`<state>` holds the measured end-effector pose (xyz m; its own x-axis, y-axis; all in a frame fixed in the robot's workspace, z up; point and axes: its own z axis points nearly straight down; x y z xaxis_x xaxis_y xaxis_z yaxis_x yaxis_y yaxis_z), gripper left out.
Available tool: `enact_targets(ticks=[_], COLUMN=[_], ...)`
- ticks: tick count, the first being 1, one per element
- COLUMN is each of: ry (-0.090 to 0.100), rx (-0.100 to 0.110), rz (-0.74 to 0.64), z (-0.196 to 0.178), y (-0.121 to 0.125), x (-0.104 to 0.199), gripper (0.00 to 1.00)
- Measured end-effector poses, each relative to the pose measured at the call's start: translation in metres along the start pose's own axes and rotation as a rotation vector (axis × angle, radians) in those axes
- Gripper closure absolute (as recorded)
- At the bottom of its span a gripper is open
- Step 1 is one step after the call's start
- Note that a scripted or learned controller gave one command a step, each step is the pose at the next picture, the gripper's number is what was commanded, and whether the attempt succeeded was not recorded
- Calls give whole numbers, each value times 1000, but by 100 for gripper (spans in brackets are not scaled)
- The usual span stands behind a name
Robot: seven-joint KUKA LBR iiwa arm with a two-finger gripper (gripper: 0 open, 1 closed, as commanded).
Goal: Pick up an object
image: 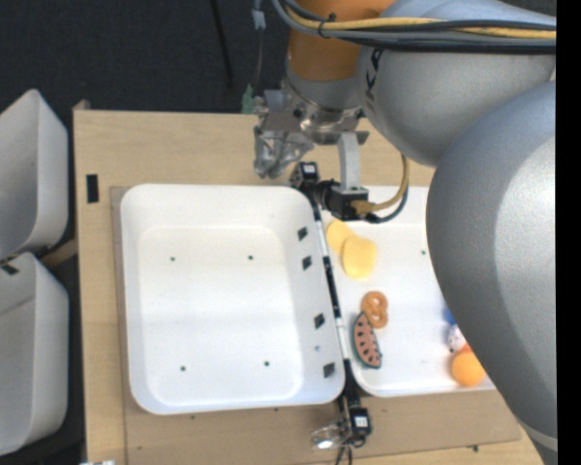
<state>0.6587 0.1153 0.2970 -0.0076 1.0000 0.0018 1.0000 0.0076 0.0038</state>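
My gripper (276, 158) hangs at the far edge of the left bin (213, 395), near the top of the divider between the two bins. Nothing shows between its fingers. In the right bin (407, 387) lie a yellow piece (355, 250) close to the divider, a small brown pretzel (375, 307) below it, a watermelon slice (367, 340) lower still, and an orange ball (468, 367) partly hidden by the arm at the right. A small blue and white thing (452, 334) peeks out beside the arm.
The big grey arm (484, 163) covers much of the right bin. A black cable and clips (321, 260) run along the divider. Two white boxes (15, 260) stand off the bench at the left. A small metal clip (334, 436) sits at the bench's near edge.
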Motion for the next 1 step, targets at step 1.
enact_targets(ticks=[1], ry=[2], rx=[-1], rz=[-2], z=[-19], y=[20], x=[98], gripper=[100])
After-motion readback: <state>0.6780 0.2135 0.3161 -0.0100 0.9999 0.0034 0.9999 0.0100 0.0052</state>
